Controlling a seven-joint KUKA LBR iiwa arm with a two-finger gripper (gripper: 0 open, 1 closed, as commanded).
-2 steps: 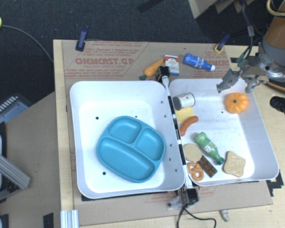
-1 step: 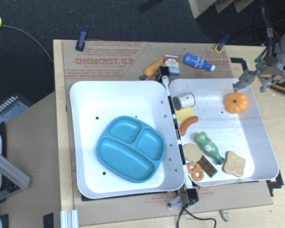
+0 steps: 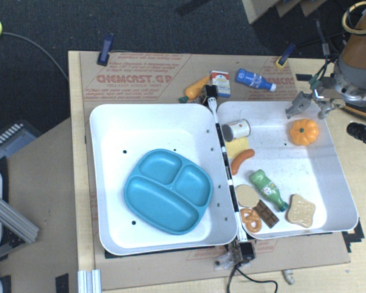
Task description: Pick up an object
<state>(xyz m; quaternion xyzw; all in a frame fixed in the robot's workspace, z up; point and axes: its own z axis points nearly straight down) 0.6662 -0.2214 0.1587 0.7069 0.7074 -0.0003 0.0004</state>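
Observation:
My gripper (image 3: pixel 312 105) hangs at the far right corner of the right bin (image 3: pixel 335 163), its fingers spread open with nothing between them. Just below it, an orange pumpkin (image 3: pixel 304 132) rests on the bin floor, a little apart from the fingertips. The same bin holds a silver can (image 3: pixel 236 129), a yellow cheese slice (image 3: pixel 235 148), a red sausage (image 3: pixel 242 159), a green bottle (image 3: pixel 267 188), a toast slice (image 3: pixel 301 210), a pretzel (image 3: pixel 251 220) and a chocolate bar (image 3: pixel 267 213).
A blue divided plate (image 3: pixel 168 190) lies in the left bin (image 3: pixel 110 127). Behind the bins on the cardboard lie a blue bottle (image 3: pixel 255 80), a small carton (image 3: pixel 220 83) and a carrot (image 3: pixel 197 88). The ridge between the bins (image 3: pixel 222 157) runs down the middle.

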